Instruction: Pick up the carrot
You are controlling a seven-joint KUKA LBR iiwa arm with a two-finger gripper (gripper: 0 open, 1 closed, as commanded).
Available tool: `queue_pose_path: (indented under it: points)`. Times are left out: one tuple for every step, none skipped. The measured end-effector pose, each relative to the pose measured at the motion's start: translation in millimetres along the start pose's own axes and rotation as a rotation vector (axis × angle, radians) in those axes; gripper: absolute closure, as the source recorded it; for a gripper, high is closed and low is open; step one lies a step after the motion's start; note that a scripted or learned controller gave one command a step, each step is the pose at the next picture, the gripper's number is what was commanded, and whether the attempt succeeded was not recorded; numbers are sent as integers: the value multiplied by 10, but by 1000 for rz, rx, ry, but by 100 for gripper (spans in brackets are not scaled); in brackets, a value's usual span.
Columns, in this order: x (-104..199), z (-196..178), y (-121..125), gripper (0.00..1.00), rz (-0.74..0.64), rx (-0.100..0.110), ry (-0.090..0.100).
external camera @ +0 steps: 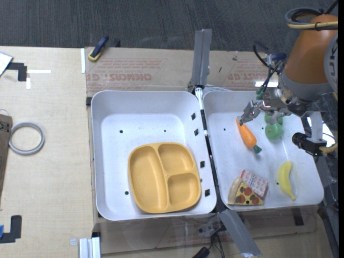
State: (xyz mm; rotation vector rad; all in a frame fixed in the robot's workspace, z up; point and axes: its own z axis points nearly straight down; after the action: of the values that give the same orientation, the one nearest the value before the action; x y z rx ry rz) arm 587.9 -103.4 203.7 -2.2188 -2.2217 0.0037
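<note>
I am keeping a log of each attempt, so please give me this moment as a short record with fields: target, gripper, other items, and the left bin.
target: carrot, lying in the right bin, leafy end toward the front
gripper: gripper just above the carrot's far tip, nothing seen between its fingers
other items, right bin: green object, banana, pizza slice
left bin: yellow divided plate

Bench [48, 198]: two bins [107, 160], perhaps tape roll [24, 138]
</note>
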Motion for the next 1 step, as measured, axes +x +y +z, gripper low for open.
queue_pose_path:
  points:
    - [-18, -320, 203, 0, -2, -2, 0]
